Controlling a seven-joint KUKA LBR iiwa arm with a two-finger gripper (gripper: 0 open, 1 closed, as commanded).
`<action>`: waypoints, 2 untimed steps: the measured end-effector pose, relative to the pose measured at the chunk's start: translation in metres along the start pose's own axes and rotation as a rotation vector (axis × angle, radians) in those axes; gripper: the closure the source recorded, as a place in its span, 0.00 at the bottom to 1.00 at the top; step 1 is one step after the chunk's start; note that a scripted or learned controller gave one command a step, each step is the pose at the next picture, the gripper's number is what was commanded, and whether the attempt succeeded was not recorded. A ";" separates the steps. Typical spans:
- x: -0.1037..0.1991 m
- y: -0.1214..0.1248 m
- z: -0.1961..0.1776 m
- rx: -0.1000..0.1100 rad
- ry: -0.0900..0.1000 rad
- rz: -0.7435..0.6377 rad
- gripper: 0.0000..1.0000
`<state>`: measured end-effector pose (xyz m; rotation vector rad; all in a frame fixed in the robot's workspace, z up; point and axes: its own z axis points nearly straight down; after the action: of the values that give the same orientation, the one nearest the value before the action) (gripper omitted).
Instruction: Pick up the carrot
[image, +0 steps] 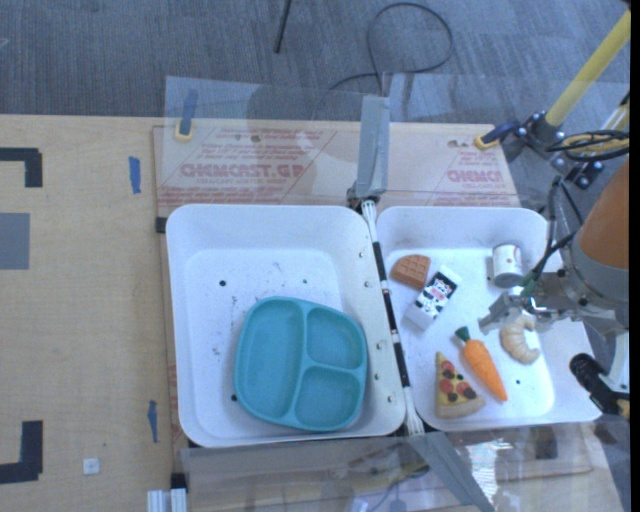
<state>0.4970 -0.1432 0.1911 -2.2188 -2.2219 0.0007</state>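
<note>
The carrot (483, 366) is orange with a green top and lies at a slant in the right bin (470, 222), near its front. Its green end points to the back left. My gripper (514, 308) hangs over the right part of that bin, just behind and to the right of the carrot, above a pale croissant-shaped toy (519, 344). Nothing shows between the gripper and the carrot, and the two are apart.
A pizza slice (455, 386) lies right next to the carrot on its left. Farther back lie a milk carton (433, 297), a brown biscuit (410, 270) and a silver can (506, 264). The left bin (200, 240) holds a teal divided tray (300, 363).
</note>
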 end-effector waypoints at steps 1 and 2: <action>-0.005 -0.015 0.103 -0.010 -0.001 -0.038 0.00; -0.009 -0.015 0.093 -0.014 -0.008 -0.031 1.00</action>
<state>0.4818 -0.1519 0.0986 -2.1946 -2.2672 -0.0067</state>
